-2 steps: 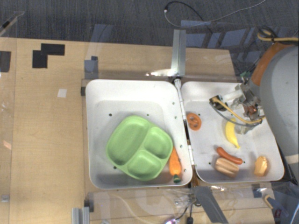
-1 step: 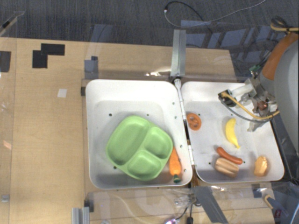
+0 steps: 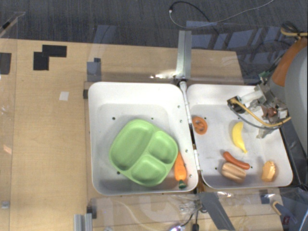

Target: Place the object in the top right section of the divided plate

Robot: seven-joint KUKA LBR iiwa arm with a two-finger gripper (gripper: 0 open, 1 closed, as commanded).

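A green divided plate (image 3: 143, 151) lies tilted in the left bin (image 3: 101, 105). An orange carrot (image 3: 179, 169) rests against the plate's right edge, near the bin's front right corner. In the right bin (image 3: 211, 95) lie a round orange slice (image 3: 199, 125), a yellow banana (image 3: 238, 136), a hot dog in a bun (image 3: 235, 167) and a small tan bread piece (image 3: 268, 171). My gripper (image 3: 264, 121) hangs over the right bin's right side, just right of the banana, with cables around its wrist. Nothing shows between its tips.
The arm's grey body with its orange band (image 3: 291, 66) fills the right edge above the right bin. A metal divider rail (image 3: 188, 129) separates the two bins. The wooden bench (image 3: 43, 143) stretches to the left.
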